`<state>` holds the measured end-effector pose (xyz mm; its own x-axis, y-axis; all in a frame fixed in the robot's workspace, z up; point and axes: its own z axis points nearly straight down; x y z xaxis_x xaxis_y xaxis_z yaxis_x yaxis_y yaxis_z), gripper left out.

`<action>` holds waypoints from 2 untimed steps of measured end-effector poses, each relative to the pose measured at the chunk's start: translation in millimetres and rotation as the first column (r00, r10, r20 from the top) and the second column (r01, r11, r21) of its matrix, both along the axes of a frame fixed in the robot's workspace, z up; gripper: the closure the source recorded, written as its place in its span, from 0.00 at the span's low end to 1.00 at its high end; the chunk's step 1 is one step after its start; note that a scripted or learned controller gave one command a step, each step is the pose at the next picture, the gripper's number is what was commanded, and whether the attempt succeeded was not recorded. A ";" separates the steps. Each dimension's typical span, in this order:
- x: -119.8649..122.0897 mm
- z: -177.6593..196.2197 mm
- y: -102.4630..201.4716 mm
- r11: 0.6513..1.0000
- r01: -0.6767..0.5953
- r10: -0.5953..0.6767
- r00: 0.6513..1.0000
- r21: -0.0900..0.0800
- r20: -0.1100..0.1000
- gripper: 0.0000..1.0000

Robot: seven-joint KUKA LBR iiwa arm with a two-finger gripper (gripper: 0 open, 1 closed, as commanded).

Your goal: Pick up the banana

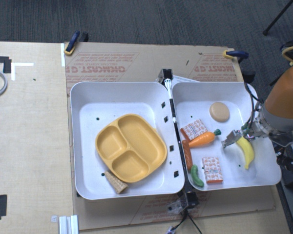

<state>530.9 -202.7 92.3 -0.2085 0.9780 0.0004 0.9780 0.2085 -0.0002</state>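
Note:
The yellow banana [246, 153] lies in the right bin [263, 179], near its right wall, pointing roughly toward and away from the camera. My gripper [238, 137] sits over the banana's far end. One grey finger [230, 140] stands just left of that end and the other is to its right. The jaws look open, straddling the tip without pressing on it. The grey wrist and the orange band [285, 94] reach in from the right.
The right bin also holds a toy carrot [202, 139], a round tan bun [219, 111], two small snack boxes [212, 169], a sausage and a green pepper [197, 176]. The left bin [83, 145] holds a yellow divided plate [131, 147] and a cracker [116, 182].

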 end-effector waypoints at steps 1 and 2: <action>1.0 10.0 -0.5 1.000 0.002 -0.002 1.000 -0.001 0.003 1.00; -10.6 77.3 56.3 0.978 0.207 -0.207 0.978 -0.001 0.002 1.00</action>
